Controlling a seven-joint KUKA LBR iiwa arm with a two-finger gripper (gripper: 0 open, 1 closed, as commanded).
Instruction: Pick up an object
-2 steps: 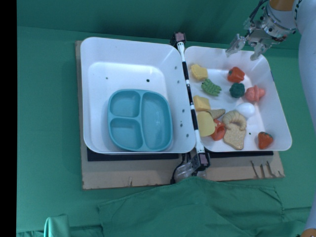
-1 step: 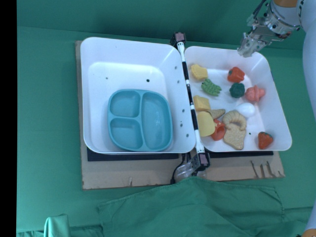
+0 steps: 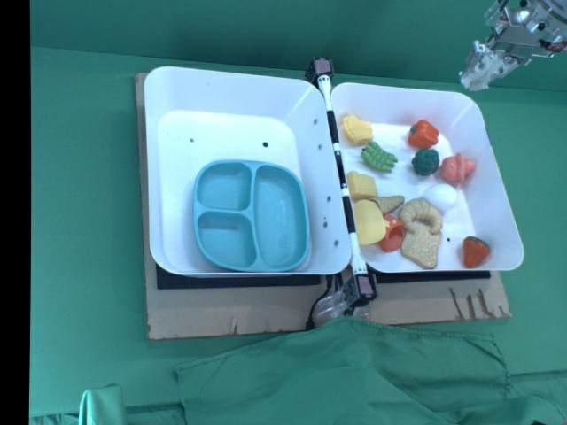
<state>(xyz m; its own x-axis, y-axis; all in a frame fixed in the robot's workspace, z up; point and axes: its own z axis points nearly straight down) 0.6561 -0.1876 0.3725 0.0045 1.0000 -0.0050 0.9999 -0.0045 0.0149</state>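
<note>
We are holding the pincer point(image 3: 479, 71) at the upper right of the frame, above the far corner of the right bin point(image 3: 496, 189). We cannot tell how far it is opening; nothing is showing between its tips. The toy foods, among them the red pepper point(image 3: 423, 134), are lying in that bin untouched. Descent, grasp and lift are all remaining.
</note>
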